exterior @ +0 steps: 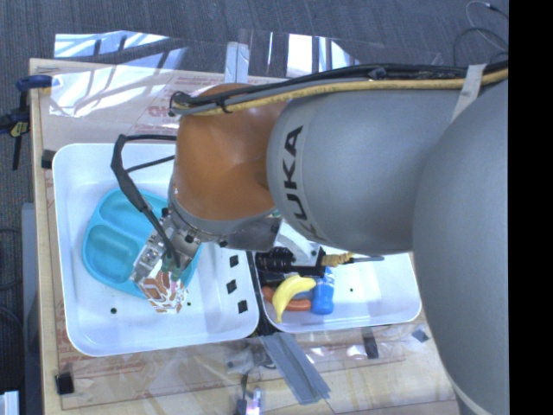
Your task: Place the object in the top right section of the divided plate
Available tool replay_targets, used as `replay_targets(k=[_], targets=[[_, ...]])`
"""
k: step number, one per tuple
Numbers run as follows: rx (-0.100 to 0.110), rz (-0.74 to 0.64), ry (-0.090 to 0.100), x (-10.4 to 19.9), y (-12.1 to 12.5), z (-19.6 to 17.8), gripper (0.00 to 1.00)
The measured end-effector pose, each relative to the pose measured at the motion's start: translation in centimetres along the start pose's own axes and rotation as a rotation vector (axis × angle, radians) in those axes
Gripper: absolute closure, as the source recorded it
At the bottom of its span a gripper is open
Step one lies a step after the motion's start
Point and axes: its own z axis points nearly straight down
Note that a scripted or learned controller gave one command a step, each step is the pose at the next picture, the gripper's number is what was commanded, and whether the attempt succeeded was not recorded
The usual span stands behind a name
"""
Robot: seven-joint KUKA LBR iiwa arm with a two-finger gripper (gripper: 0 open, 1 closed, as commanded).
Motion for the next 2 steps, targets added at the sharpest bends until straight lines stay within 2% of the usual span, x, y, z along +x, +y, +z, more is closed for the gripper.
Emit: replay_targets(k=[1,2], targets=[[-0.001,-0.125,-0.002,-9.3,-3.0,4.0,1.00],[0.000,-0.270,0.000,-4.9,-3.7,4.5,1.00]])
